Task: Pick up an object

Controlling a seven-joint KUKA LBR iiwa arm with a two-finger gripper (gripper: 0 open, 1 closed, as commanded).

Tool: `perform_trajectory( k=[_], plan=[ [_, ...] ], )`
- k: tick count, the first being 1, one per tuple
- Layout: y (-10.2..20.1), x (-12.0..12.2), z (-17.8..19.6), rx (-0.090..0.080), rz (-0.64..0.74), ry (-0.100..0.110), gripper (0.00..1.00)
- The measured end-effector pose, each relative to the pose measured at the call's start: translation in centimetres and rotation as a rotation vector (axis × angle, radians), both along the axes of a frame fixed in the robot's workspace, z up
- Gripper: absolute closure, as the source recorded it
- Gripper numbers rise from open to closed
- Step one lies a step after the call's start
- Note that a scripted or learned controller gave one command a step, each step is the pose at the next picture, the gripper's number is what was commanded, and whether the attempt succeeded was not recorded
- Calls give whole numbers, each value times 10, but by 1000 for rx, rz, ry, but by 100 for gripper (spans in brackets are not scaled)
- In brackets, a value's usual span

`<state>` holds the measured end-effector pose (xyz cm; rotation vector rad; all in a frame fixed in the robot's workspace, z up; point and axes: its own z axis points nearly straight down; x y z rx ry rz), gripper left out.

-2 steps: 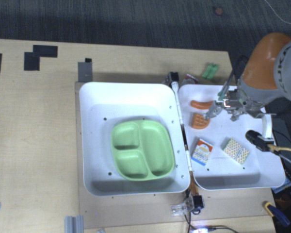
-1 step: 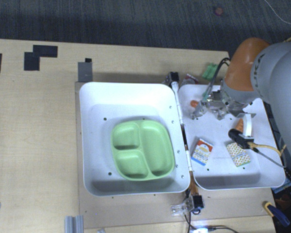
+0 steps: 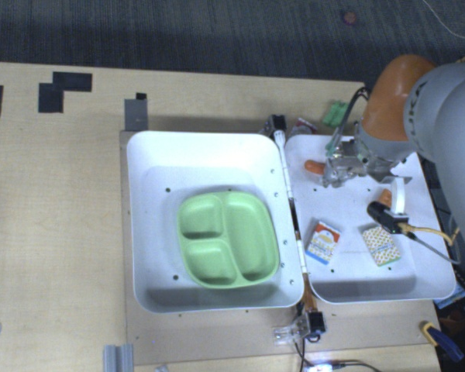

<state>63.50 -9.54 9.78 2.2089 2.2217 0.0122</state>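
Left bin point(image 3: 156, 208) carries a green divided plate point(image 3: 229, 239), lying flat mid-bin; wide, stiff and slick, probably a poor pinch target except at its rim. Right bin point(image 3: 356, 279): small orange piece point(image 3: 315, 166) near the far left corner, the likely target since the gripper point(image 3: 342, 166) hangs just beside it on its right. It looks light, rounded and maybe rubbery, so it could roll; best taken across its short width. Small printed box point(image 3: 323, 241) sits toward the near left corner, light cardboard with flat sides, easy to grip. Gripper spread or closed: cannot tell from this slant. Patterned square pad point(image 3: 380, 245) is near the right edge, thin and flat.
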Motion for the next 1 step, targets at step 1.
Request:
perform_trajectory(
  k=[1],
  plan=[
    [0,0,0,0,0,0,0]
  ],
)
